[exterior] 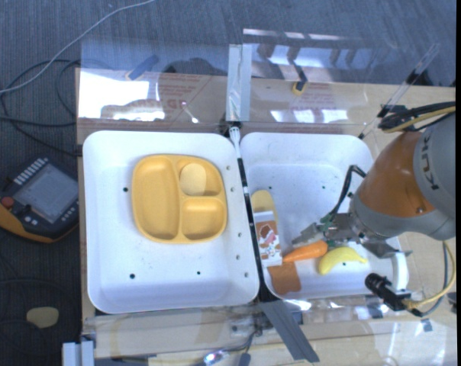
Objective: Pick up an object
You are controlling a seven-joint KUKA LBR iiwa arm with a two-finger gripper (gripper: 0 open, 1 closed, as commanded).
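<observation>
Gripper (331, 231) mostly masked by the arm's wrist; finger spread cannot be made out. Two white bins. Left bin (108, 280): one yellow divided tray (178, 198). Right bin (307, 166): one carrot (305, 252), one banana (341, 259), one carton (267, 236), one brown block (285, 279), all at its 7 o'clock corner. Gripper sits directly above the carrot and banana; contact unclear.

Yellow tray (160, 204) in a white bin (108, 280); orange carrot (305, 252); yellow banana (340, 260); brown block (285, 279).
</observation>
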